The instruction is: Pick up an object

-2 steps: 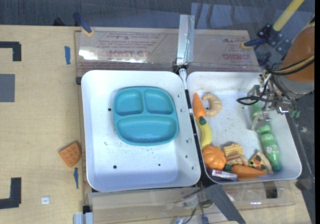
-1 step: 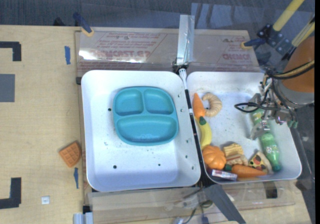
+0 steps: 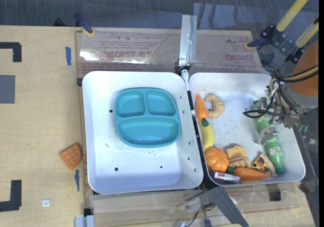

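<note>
The right bin [image 3: 238, 87] holds several toy foods. An orange carrot [image 3: 201, 107], a beige ring pastry [image 3: 215, 104] and a yellow banana [image 3: 207, 134] lie along its left side. Near the front lie an orange pumpkin [image 3: 216, 159], a tan cracker stack [image 3: 235, 153], a second carrot [image 3: 250, 173], a pizza slice [image 3: 262, 162] and a red and black bar [image 3: 226, 176]. A green bottle [image 3: 274, 151] lies at the right. My gripper [image 3: 270, 120] hangs low over the bin's right side, just above a small green piece [image 3: 262, 124], amid dark cables.
The left bin [image 3: 101, 160] carries a teal divided plate [image 3: 147, 117]. A small orange waffle toy [image 3: 71, 155] lies on the wooden bench left of the bins. A metal divider [image 3: 187, 41] and yellow-handled tools [image 3: 298, 3] stand behind the bins.
</note>
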Controlling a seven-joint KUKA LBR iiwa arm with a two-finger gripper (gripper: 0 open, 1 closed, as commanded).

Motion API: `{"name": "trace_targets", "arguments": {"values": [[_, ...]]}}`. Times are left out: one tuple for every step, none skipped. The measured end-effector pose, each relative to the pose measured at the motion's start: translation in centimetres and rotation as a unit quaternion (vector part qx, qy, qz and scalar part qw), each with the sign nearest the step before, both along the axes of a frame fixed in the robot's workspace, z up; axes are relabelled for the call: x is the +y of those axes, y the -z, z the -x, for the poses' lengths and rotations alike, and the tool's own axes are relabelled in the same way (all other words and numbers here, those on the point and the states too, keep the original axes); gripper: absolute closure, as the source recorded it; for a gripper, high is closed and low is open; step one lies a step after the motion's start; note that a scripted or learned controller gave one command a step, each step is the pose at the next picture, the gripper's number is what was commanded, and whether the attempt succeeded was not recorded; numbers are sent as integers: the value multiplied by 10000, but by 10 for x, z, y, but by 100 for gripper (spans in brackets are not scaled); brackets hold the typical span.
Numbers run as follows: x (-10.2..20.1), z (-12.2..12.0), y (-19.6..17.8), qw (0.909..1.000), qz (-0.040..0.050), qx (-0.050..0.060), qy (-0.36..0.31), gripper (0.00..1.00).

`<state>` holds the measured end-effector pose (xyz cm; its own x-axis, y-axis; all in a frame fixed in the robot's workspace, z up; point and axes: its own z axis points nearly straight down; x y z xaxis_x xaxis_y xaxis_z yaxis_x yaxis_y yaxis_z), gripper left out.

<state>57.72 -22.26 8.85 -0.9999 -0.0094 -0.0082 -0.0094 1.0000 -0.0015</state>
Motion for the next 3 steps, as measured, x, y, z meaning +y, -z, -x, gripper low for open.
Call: {"name": "trace_targets", "arguments": {"values": [[5, 13, 0, 10000, 5, -4, -47, 0], [2, -7, 0, 9996, 10, -18, -270, 0], [6, -4, 0, 9993, 10, -8, -378, 0]]}}
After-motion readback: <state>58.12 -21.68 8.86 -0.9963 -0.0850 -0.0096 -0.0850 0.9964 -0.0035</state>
